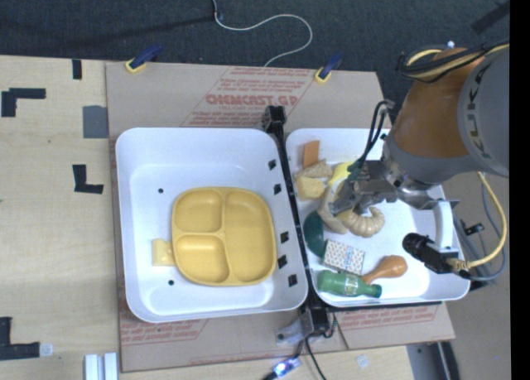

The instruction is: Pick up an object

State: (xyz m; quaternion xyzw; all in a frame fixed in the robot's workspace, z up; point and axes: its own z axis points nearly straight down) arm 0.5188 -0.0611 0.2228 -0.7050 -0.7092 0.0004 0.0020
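My gripper point(348, 199) hangs low over the middle of the right bin point(418, 287), just above a cream ring-shaped pastry point(367, 223). A beige lump point(312, 185) and a yellow piece point(339, 173) lie right beside it on its left. An orange block point(310, 153) sits at the bin's far left corner. Toward the front lie a dark green object point(315, 234), a white dotted cracker point(344, 256), a green bottle point(349, 286) and an orange-brown gourd point(387, 268). The wrist hides part of the pastry and of the bin floor behind it.
The left bin point(137, 171) holds a yellow divided plate point(224, 235) and a small yellow block point(161, 252) at its left. A black divider point(286, 196) separates the bins. A black fitting point(426, 252) on the arm overhangs the right bin's right side.
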